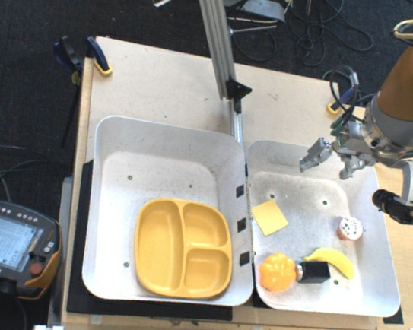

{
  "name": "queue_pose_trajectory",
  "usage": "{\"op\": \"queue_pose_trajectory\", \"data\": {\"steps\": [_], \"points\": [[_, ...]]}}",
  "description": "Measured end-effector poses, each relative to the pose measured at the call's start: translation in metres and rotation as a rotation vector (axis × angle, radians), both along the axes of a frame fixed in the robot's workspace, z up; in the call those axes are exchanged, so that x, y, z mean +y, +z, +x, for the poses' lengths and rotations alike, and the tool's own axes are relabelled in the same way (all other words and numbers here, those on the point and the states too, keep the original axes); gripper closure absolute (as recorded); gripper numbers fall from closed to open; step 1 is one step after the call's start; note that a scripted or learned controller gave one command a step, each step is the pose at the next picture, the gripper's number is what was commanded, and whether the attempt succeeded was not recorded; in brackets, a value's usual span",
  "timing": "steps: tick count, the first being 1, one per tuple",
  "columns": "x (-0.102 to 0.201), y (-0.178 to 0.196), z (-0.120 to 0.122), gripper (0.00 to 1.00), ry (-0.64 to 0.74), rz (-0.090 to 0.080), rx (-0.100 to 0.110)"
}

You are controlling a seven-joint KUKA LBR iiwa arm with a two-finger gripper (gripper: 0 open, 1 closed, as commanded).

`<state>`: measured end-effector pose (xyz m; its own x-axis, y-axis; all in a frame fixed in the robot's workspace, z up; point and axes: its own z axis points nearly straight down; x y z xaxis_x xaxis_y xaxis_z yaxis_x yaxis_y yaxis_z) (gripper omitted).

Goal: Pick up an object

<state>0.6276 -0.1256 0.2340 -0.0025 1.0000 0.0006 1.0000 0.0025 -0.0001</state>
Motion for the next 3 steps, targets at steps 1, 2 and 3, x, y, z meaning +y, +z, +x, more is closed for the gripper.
{"op": "queue_pose_trajectory", "data": {"steps": [1,2,3], "points": [[0.0,0.0,0.0,0.0,0.0,0.0,0.0],[0.001,-0.057,0.009,0.0,0.001,-0.001,0.005],[-0.007,-0.105,0.011,0.0,-0.003,-0.001,0.004]]}}
